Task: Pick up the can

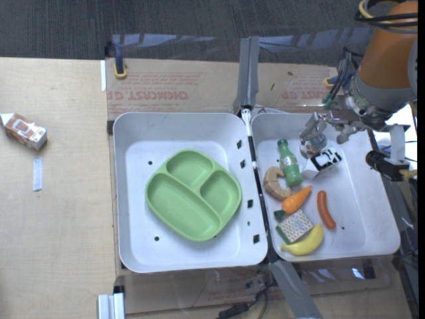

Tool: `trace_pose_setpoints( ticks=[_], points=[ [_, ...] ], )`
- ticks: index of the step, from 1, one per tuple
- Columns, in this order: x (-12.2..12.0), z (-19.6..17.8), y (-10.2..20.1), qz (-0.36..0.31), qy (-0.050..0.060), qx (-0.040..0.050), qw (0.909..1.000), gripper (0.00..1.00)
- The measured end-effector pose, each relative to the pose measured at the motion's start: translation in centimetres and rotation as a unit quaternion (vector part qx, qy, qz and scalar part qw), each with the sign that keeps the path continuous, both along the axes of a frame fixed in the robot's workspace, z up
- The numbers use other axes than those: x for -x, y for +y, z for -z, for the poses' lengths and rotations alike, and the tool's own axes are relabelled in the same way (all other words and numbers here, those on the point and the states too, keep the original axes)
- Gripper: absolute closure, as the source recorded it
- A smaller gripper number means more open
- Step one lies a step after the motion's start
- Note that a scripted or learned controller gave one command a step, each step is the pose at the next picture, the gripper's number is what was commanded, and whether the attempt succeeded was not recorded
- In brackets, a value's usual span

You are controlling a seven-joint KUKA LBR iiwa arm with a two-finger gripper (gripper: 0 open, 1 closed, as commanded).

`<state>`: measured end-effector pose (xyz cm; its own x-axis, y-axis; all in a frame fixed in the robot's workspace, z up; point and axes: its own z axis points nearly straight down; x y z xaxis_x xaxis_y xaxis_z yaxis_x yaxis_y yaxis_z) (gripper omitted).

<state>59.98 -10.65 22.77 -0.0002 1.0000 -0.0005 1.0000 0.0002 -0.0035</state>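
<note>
1. The can (327,159) is in the right bin (372,246), toward its far side. It is a small black-and-white item lying on the bin floor, not standing.
2. Its long axis looks to run from near-left to far-right across the bin, slightly tilted. Which end is the top I cannot tell; the printing is too small to read.
3. The tool (314,137) hangs just above and left of the can, at the end of the grey arm (388,58) with the orange band. Its lower part overlaps the can's left end, so contact cannot be judged. Whether the tool is wide or narrow I cannot tell, as the wrist hardware blurs together here. Nothing is seen held in it.
4. A small reddish-white scrap (307,151) sits just left of the can, partly hidden under the tool; I cannot say what it is.
5. Other items in the same bin:
   - A green bottle (288,163) lies left of the can, cap toward the far wall.
   - A croissant (274,182) touches the bottle, and a carrot (296,199) lies just nearer.
   - A sausage (324,209), a checkered packet (294,226) and a banana (304,242) lie nearer still.
6. The left bin (133,178) holds a green divided plate (192,195).
7. A small carton (25,131) lies on the bench (53,244) far left, well apart from both bins.
8. The arm's upper part is cut off by the picture's edge.
</note>
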Motion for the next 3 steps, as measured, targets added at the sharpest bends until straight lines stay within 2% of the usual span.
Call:
trace_pose_setpoints(
  ticks=[1,2,3],
  points=[
    [-3.1,12.3,-5.0,0.041,-0.002,0.0006,0.9992,0.00],
    [-3.1,11.2,-5.1,0.042,-0.004,0.0011,0.9991,1.00],
    [-2.6,0.8,1.5,0.079,-0.001,0.0006,0.9968,1.00]
  ],
)
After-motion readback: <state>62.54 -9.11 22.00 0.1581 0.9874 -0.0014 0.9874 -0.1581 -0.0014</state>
